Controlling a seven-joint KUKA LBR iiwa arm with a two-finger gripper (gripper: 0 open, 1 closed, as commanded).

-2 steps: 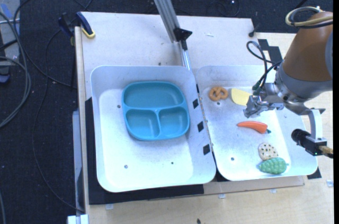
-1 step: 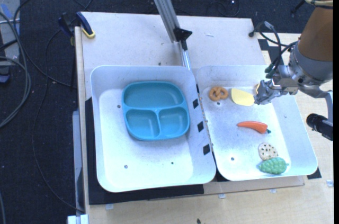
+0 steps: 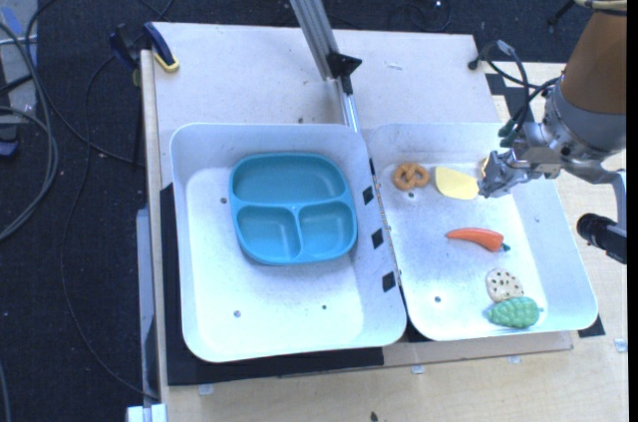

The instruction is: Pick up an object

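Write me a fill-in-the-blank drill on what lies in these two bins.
1. The blue divided tray sits in the ____ bin.
2. The pretzel lies beside a ____ piece.
3. The carrot is colored ____.
4. The cookie lies just above a ____ item.

Missing words: left; yellow; orange; green

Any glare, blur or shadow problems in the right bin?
Camera view: lighting is even and soft; the right bin shows no hard glare; the carrot and pretzel are sharp enough; the gripper is dark and slightly soft beside the yellow piece.
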